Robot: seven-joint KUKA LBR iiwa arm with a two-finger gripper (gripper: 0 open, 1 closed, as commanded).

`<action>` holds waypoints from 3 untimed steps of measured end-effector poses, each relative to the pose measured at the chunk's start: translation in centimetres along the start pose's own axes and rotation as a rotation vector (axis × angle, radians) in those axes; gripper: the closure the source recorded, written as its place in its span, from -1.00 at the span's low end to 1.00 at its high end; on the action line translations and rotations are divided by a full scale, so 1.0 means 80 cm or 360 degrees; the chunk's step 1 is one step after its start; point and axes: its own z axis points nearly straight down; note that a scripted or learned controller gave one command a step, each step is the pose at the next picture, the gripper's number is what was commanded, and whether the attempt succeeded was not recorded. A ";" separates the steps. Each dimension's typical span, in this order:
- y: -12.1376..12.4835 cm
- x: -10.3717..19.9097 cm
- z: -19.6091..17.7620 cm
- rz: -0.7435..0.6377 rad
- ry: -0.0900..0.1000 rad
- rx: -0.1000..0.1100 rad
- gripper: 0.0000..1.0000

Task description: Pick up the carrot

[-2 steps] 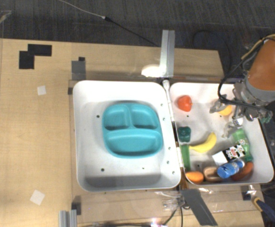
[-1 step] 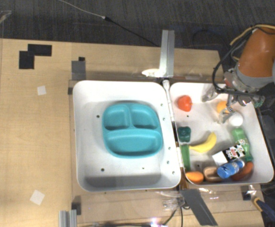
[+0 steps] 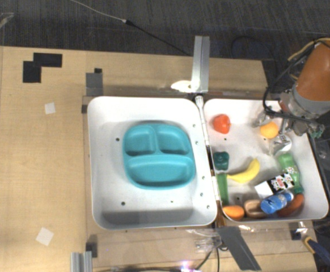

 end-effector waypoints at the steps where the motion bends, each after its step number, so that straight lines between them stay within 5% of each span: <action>1: 0.003 0.006 0.002 0.0441 0.0005 -0.0001 -1.00; 2: 0.009 -0.006 0.001 0.0855 0.0002 0.0001 -1.00; 3: 0.009 -0.011 -0.017 0.0847 -0.0019 0.0006 1.00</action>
